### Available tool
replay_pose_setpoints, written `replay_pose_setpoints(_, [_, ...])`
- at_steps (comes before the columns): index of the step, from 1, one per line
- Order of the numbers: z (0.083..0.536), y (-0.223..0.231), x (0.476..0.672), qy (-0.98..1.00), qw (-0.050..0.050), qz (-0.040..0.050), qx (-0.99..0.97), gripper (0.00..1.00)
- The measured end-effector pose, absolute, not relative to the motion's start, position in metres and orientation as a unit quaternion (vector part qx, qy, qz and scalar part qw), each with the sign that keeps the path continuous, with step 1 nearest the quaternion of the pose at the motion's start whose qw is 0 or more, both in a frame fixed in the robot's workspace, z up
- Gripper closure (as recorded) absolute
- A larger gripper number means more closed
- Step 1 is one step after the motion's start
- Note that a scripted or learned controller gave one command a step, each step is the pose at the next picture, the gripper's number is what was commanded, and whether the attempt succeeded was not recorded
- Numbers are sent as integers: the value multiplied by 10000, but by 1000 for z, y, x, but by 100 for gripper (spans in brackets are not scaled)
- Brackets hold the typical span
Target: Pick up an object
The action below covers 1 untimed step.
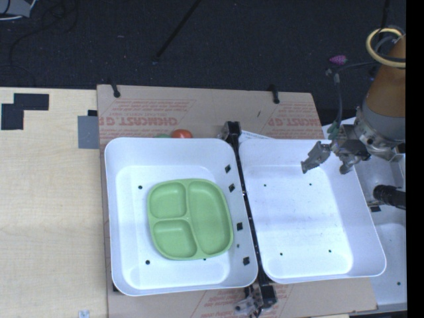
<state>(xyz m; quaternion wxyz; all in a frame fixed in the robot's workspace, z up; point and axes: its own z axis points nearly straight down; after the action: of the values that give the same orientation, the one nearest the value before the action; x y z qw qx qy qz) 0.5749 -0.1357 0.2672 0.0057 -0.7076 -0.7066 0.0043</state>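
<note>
You have 1 pale green divided plate (190,218) to go for, lying flat on the floor of the left bin (126,177), a little below the centre of the frame and left of the middle. It is a rounded square turned slightly off the bin's edges, face up, with 3 compartments: 2 smaller ones on its left side, 1 above the other, and 1 long one down its right side. Its right edge sits near the bin's right wall.

Two white bins (126,177) on cardboard (199,111)
</note>
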Motion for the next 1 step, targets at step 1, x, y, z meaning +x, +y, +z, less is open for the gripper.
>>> replay_pose_setpoints(1, [274, -136, 577, -7072, 5, 5, -7070, 0])
